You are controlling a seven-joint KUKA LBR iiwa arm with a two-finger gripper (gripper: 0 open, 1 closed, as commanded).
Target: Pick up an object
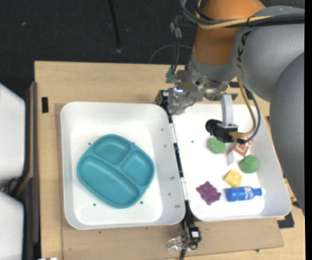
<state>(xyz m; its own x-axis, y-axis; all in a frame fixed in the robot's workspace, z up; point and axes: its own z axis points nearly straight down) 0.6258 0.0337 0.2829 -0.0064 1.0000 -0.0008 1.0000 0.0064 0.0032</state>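
Note:
The right bin (199, 121) holds several small things. A green lump (217, 146) lies near its middle and a green ball (248, 164) sits to its right. Between them is a small orange and white piece (242, 148). Nearer the front are a yellow block (233, 177), a purple bunch-shaped toy (208, 192) and a blue bottle (242, 193) lying on its side. My gripper (182, 97) hangs over the bin's far left corner, by the divide between the bins, well apart from all these things. Nothing is visibly held.
The left bin (75, 123) holds a teal divided plate (116, 169), a little left of its centre. The grey arm with its orange band (221, 20) covers the upper right. Bare bench wood (91, 80) frames the bins; a white box (4, 129) stands at the left.

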